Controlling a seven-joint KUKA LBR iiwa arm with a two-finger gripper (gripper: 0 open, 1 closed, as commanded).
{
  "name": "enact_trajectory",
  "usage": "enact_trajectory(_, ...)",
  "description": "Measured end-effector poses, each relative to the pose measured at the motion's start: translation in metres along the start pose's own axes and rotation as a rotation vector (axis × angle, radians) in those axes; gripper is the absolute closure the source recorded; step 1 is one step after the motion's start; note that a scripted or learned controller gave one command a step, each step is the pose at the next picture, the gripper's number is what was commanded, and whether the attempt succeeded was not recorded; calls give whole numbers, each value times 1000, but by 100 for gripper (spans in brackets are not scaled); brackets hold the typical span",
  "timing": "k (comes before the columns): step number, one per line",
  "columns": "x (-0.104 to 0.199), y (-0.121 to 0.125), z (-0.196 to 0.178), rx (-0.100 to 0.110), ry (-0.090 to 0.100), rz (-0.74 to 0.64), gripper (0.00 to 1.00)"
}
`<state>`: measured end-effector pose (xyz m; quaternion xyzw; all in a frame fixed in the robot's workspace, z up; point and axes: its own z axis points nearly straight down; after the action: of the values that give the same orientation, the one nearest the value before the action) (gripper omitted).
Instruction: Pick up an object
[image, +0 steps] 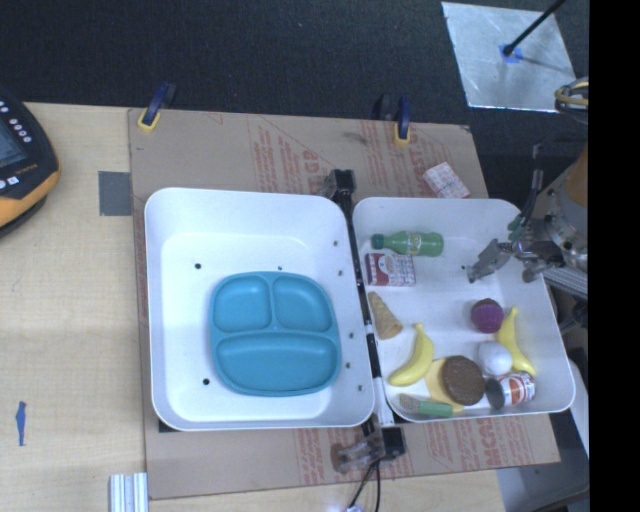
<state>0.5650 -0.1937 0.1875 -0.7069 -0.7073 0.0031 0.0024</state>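
Tool (487, 262) above round purple fruit (487, 315)

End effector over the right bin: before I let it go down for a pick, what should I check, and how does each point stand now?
1. End effector position: above bare floor of the right bin, near its right wall. Ok.
2. Something already held: nothing seen between its fingers. Ok.
3. Target straight below: none; the purple ball lies nearest, lower in the view. Not ok.
4. Room around that ball: the yellow banana and a white ball lie close beside it. Not ok.
5. Easier pick: the green bottle lies on its side, apart from most items. Ok.
6. Height above the floor: cannot tell from this slanted view.
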Motion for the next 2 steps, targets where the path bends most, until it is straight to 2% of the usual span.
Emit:
enact_trajectory(1, -15, -17, 101, 4, 10, -4, 0)
enact_trajectory(2, -19, -15, 85, -3, 2, -5, 100)
